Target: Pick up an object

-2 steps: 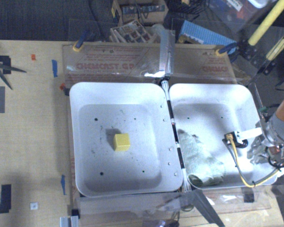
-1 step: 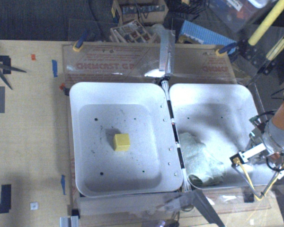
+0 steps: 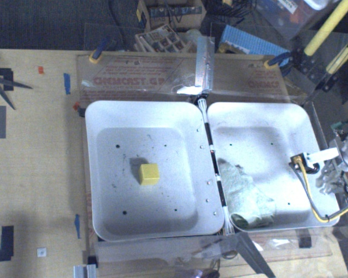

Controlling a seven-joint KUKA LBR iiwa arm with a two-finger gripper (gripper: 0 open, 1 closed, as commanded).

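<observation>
A small yellow block [image 3: 149, 174] lies near the middle of the left bin [image 3: 104, 126]. A crumpled pale cloth [image 3: 246, 197] rests in the right bin [image 3: 261, 126], against its front left corner and the divider. My gripper [image 3: 332, 177] hangs at the right bin's right rim, partly cut off by the frame edge, with a yellow cable [image 3: 311, 196] looping below it. It is well apart from both the cloth and the block, and nothing shows in its grasp.
A metal divider [image 3: 211, 155] runs between the two bins. A clear plastic sheet with red lettering [image 3: 139, 74] lies behind them. The wooden bench [image 3: 35, 155] stretches out to the left. Clutter and cables sit at the back.
</observation>
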